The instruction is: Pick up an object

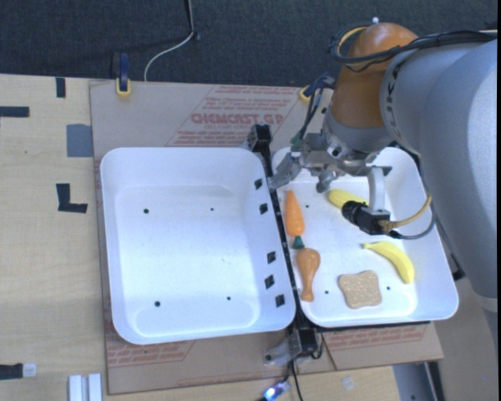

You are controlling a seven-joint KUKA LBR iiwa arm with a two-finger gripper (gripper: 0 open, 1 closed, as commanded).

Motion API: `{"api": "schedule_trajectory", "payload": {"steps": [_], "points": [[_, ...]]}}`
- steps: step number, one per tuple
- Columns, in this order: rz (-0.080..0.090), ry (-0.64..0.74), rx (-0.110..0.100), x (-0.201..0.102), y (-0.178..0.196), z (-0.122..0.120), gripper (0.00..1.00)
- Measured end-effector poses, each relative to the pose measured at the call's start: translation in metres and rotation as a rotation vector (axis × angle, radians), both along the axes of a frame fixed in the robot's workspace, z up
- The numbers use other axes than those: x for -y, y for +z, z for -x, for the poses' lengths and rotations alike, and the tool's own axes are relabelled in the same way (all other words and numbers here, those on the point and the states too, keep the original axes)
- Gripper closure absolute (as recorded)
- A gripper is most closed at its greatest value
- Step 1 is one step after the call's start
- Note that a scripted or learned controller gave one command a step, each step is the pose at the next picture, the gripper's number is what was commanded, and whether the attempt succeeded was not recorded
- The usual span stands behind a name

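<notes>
In the right bin several toy foods lie loose. An orange carrot is by the bin's left wall, with a brown drumstick just below it. A bread slice and a yellow banana sit toward the front right. A second yellow piece is partly hidden under the wrist. My gripper hangs over the bin's back left part, just above the carrot's top end. It is open, and nothing shows between its fingers.
The left bin adjoins the right one along a shared wall with black clips. Both stand on a cardboard sheet. The grey arm covers the right bin's back right corner. A cable runs behind the bench.
</notes>
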State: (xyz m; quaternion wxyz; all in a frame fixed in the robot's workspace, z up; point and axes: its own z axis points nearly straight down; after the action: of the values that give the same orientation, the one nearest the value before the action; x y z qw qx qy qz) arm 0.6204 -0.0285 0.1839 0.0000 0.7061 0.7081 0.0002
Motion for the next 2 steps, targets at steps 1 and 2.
{"api": "schedule_trajectory", "payload": {"steps": [1,2], "points": [[0.002,-0.001,0.008,0.0288,0.0760,-0.0439,0.00],[0.003,0.000,-0.001,0.0274,0.0812,-0.0415,1.00]]}}
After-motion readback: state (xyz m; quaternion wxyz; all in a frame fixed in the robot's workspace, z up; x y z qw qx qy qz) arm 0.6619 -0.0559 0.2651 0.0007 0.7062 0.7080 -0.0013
